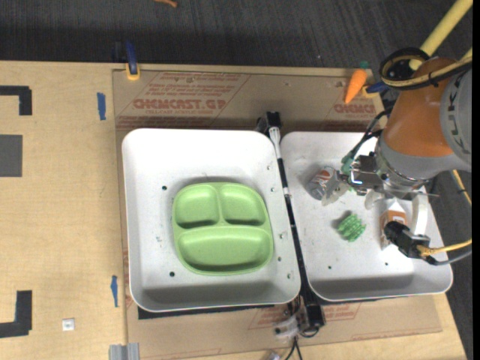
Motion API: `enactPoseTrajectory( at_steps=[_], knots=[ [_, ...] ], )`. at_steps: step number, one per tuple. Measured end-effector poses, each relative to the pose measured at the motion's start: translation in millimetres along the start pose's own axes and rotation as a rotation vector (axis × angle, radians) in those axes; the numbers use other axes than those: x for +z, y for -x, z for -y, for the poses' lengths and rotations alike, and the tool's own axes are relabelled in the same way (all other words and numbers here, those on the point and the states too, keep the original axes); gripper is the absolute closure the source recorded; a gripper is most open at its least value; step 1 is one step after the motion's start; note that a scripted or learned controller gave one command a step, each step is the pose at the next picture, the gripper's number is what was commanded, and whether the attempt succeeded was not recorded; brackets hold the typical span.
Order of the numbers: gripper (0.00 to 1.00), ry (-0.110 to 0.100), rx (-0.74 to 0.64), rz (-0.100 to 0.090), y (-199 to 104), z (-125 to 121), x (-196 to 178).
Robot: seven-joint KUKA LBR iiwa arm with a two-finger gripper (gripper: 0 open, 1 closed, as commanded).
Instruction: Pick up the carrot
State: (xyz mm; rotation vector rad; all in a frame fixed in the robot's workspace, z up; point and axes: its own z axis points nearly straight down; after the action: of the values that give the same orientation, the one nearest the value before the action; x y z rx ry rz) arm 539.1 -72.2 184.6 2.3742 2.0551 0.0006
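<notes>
An orange carrot-like piece lies in the right bin near its right wall, partly hidden under the arm's wrist. My gripper hangs over the upper middle of that bin, left of this piece and apart from it. It points left toward a small grey and red object, which it nearly touches. A second carrot, orange with a green top, lies on the cardboard beyond the bin's far edge.
A green knobbly toy lies in the middle of the right bin. The left bin holds a green divided plate. A black divider runs between the bins. A black cable piece hangs below the wrist.
</notes>
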Motion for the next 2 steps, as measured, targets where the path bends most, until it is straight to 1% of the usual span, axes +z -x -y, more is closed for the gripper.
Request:
enactPoseTrajectory(
  at_steps=[1, 2],
  knots=[
    [0.00, -0.001, 0.005, 0.000, -33, 64, -205],
    [0.00, -0.004, 0.002, -0.001, -94, 69, -77]
  ],
)
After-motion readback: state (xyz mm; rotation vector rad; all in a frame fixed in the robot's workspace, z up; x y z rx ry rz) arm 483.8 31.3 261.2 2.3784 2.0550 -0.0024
